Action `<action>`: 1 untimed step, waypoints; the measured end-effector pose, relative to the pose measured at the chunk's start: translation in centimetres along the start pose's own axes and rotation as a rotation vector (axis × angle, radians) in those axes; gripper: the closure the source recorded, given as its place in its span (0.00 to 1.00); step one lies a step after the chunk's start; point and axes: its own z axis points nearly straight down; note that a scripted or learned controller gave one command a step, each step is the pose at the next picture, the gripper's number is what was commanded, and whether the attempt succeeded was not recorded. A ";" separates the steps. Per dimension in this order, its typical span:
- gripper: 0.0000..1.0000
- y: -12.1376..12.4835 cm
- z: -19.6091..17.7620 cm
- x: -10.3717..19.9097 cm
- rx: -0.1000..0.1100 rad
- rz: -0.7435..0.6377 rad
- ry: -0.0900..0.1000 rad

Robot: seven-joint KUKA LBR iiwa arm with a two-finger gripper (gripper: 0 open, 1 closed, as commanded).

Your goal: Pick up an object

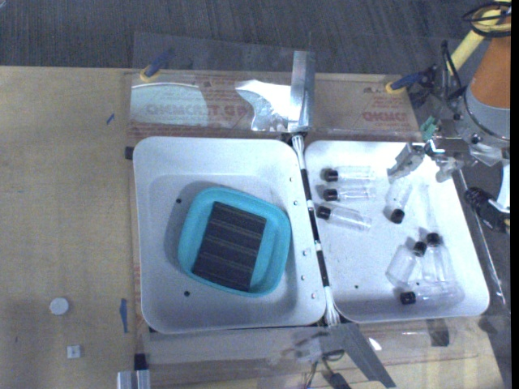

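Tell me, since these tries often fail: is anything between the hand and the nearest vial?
Nothing visible. The hand hangs over the right bin's upper right corner; the nearest vial lies just below it.

The tan tabletop (57, 177) carries two shallow white bins side by side, the left bin (154, 298) and right bin (470, 290) touching, and a small grey disc (58, 305) lies near its left edge

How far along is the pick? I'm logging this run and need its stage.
Early stage. Done: the gripper has reached the upper right corner of the right bin, above the clear vials with black caps. In hand: nothing shows between its fingers; the vials lie on the bin floor. Left: descending onto a vial, closing on it and lifting. The left bin holds a blue tray.
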 end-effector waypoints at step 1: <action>0.00 3.1 14.6 -0.7 0.000 0.047 0.000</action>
